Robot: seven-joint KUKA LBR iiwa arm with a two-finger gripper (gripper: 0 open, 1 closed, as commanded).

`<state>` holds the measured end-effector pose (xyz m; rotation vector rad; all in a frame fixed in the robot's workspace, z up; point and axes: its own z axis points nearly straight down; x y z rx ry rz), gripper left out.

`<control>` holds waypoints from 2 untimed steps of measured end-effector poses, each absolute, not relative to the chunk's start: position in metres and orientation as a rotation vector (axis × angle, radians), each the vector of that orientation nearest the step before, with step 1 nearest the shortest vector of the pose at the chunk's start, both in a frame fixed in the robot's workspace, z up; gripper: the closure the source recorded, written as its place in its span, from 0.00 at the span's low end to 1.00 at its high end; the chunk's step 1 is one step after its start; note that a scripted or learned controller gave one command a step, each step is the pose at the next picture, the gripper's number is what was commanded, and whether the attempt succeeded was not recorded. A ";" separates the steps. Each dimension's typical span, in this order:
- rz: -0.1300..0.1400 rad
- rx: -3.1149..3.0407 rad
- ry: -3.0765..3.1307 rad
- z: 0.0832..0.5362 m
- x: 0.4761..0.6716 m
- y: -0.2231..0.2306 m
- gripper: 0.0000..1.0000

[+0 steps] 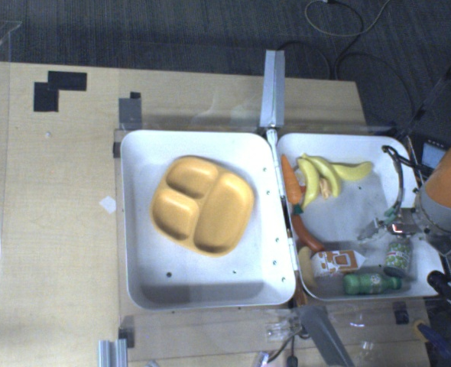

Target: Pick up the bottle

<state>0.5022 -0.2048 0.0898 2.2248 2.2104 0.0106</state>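
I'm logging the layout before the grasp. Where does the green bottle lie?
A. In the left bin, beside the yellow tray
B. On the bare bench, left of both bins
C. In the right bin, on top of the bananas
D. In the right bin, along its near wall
D: the green bottle lies on its side by the right bin's near wall, away from the bananas.

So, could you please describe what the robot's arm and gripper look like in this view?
The arm enters at the right edge as a rounded grey body with a broad orange band above the wrist. Black cables loop beside it over the right bin's rim. The gripper is a small metallic assembly with thin, pale parts and a tiny reddish spot; finer detail is too small to tell.
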 end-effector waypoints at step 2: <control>0.012 2.731 1.545 0.088 0.527 -0.192 0.00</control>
